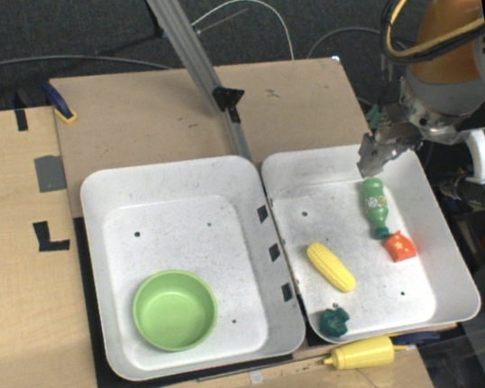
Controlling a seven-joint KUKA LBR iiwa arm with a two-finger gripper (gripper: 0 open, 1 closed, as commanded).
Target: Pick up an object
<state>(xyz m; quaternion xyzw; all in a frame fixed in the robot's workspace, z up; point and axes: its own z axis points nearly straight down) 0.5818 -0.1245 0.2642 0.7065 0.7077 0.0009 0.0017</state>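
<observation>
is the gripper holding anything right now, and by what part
Nothing is held. The gripper hangs over the far edge of the right bin, just above the green bottle, which lies on the bin floor.

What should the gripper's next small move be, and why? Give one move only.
Probably lower straight toward the green bottle. The gripper sits just above the bottle's top end in the right bin, with nothing seen between its fingers, and the bottle is the nearest object.
</observation>
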